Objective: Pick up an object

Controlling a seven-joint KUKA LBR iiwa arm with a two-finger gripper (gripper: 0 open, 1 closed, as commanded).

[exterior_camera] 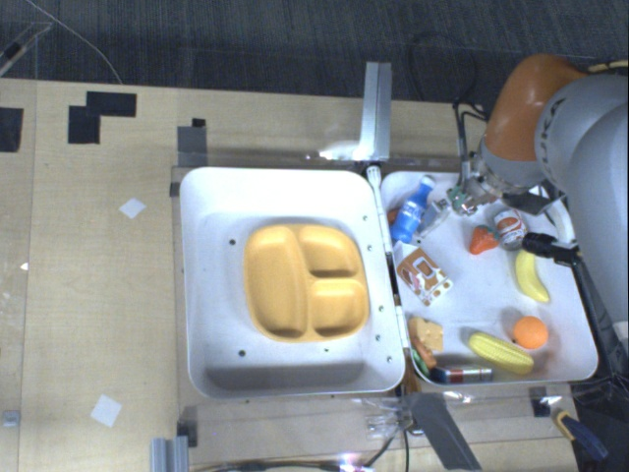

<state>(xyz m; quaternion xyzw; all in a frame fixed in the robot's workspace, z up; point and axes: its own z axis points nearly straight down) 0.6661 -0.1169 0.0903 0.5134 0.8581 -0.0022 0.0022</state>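
The right bin (580, 362) holds several small objects: a blue bottle (408, 214), a red-orange cone-shaped piece (482, 241), a small can (508, 227), a yellow banana (532, 276), an orange (530, 332), a second long yellow fruit (499, 352), a brown patterned packet (425, 274), a tan cracker-like piece (427, 335) and a dark marker (462, 373). My gripper (460, 202) hangs low over the bin's far side, just right of the blue bottle and left of the can. The grey arm with its orange band (521, 116) hides the bin's far right corner.
The left bin (216, 352) carries a yellow divided tray (303, 281) in its middle. A metal post (376, 116) stands behind the wall between the bins. Wooden bench top spreads to the left, with black marks (98, 114).
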